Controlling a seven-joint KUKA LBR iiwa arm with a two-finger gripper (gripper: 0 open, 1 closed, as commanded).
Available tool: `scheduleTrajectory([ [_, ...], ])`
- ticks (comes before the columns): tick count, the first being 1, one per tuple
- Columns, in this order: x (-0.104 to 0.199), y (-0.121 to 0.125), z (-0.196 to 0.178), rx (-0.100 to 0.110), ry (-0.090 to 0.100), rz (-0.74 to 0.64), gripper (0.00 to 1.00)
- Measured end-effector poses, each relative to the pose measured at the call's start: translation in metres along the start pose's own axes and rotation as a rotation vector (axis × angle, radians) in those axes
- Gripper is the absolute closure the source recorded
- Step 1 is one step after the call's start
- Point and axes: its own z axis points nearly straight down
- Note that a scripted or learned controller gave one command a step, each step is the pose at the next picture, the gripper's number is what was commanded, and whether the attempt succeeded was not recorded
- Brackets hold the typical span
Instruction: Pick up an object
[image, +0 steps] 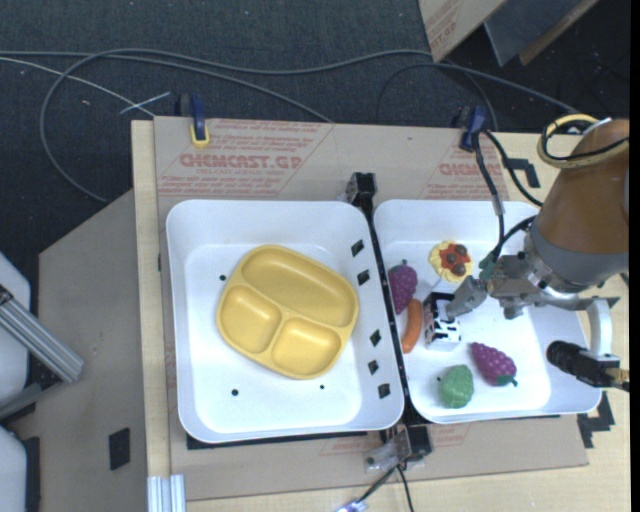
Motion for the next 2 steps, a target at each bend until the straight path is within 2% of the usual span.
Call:
scheduleTrajectory([
  [1,0.000,0.003,-0.006,-0.014,-0.002,-0.003,0.00],
  [2,0.004,0.013,0.048,-0.008,-0.001,-0.003,0.00],
])
